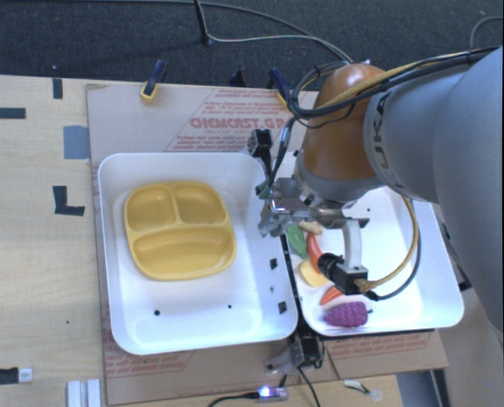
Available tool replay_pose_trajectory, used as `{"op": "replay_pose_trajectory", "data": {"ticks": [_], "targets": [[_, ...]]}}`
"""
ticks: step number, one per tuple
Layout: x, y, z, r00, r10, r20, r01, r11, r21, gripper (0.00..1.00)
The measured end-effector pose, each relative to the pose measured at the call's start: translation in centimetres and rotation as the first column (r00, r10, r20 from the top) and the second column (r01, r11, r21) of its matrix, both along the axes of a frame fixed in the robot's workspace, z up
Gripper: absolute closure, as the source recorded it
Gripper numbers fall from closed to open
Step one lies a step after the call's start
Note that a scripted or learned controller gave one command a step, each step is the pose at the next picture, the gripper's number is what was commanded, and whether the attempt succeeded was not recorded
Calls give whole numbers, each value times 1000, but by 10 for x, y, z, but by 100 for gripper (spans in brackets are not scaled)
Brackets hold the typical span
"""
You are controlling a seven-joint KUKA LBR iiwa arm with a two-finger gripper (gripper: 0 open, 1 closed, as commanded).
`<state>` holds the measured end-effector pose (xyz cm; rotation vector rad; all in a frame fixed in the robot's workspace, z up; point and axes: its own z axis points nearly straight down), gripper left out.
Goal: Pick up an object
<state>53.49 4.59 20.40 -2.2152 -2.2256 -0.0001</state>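
Observation:
In the right bin [422, 303], several toy foods lie along the left wall: a green piece [296, 241], an orange carrot [314, 248], a yellow piece [310, 272], a small orange piece [330, 295] and a purple bunch of grapes [347, 315]. My gripper [296, 223] hangs low over the far end of this row, right above the green piece and the carrot. The wrist and its orange band [341, 134] hide whatever lies under them. I see nothing lifted off the bin floor.
The left bin [116, 312] holds a yellow divided plate [180, 229]. A black cable with a connector [341, 271] loops from the wrist over the right bin. Both bins rest on cardboard [210, 117] on the wooden bench.

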Motion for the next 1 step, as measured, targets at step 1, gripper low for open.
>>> {"op": "replay_pose_trajectory", "data": {"ticks": [1], "targets": [[-37,47,10,1000,0,1,0,1000,0,100]]}}
